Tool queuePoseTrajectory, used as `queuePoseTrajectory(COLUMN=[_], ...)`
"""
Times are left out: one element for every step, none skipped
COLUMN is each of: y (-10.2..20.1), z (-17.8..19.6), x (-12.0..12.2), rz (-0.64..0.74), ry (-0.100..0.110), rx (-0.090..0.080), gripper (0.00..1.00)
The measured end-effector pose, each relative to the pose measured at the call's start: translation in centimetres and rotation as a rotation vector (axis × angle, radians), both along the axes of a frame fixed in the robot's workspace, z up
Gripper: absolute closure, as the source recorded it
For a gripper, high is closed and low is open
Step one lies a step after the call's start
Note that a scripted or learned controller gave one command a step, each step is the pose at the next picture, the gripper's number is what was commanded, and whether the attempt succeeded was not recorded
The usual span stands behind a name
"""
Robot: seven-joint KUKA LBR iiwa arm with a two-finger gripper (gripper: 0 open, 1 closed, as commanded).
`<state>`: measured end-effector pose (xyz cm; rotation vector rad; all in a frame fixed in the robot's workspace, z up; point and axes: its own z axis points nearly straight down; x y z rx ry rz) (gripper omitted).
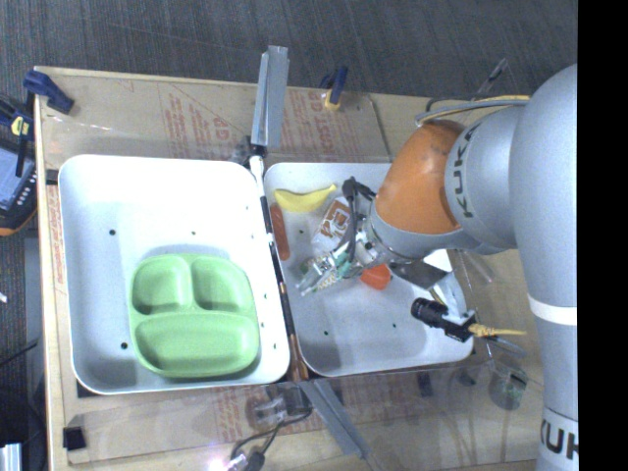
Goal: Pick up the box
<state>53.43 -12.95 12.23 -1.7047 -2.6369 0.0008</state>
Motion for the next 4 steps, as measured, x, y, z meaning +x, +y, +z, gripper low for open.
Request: queuePoseTrajectory(y=[-3.5, 0.7, 0.6, 8.3], z=[-2.2, -3.1, -2.1, 9.5], x=[5.9, 2.4, 2.4, 2.2], rz=[-0.143, -0.115, -0.113, 0.168], ry=[0.001, 0.001, 0.002, -0.003], rx=[0.000, -0.002, -0.003, 0.000], gripper=[0.00, 0.00, 1.00, 1.00])
